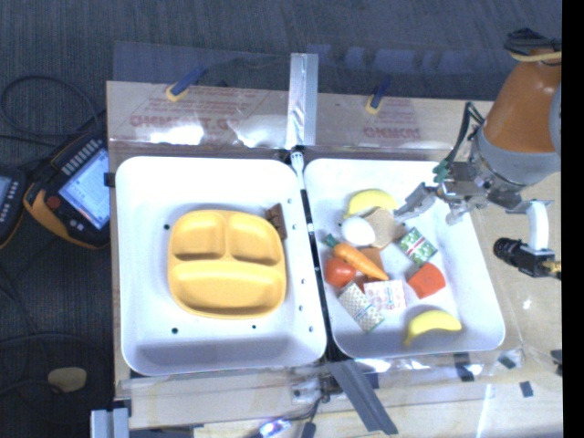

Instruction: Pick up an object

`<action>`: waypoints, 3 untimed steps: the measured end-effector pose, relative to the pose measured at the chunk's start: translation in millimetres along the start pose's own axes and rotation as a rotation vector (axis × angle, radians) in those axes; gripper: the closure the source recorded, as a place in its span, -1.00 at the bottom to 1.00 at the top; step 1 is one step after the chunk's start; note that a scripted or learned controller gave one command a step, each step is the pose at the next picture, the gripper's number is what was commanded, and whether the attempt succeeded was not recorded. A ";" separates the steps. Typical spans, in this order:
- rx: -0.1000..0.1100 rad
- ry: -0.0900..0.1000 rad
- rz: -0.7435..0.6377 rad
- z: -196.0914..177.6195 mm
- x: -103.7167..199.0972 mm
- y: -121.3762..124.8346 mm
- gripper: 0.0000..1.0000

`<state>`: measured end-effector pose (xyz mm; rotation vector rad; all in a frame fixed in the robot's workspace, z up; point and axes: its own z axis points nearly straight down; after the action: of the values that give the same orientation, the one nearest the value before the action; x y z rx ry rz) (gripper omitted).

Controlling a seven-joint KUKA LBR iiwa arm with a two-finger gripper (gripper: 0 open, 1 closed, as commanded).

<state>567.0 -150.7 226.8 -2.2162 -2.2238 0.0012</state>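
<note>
The right bin [488, 308] holds a pile of toy food. In it lie a yellow piece [370, 200], a white egg [358, 232], an orange carrot [362, 260], a red tomato [338, 273], a small green carton [418, 245], a red-orange block [426, 281], a white and pink packet [386, 296] and a yellow banana [432, 323]. My gripper [433, 208] hangs over the bin's upper right part, just above the green carton. Its fingers are spread open and nothing is between them.
The left bin [137, 336] carries a yellow divided plate [226, 263] with a small brown piece [275, 215] at its upper right corner. A raised wall [310, 272] separates the two bins. An orange-edged handheld pendant [73, 199] lies off the bench at left.
</note>
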 end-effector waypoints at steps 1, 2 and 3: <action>0.001 -0.002 -0.029 76.2 -25.8 5.4 -1.00; 0.000 -0.001 -0.029 76.0 -25.6 5.6 -1.00; -0.014 -0.006 0.000 134.2 -41.9 27.8 -1.00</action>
<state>594.7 -192.4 92.4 -2.2266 -2.2335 -0.0087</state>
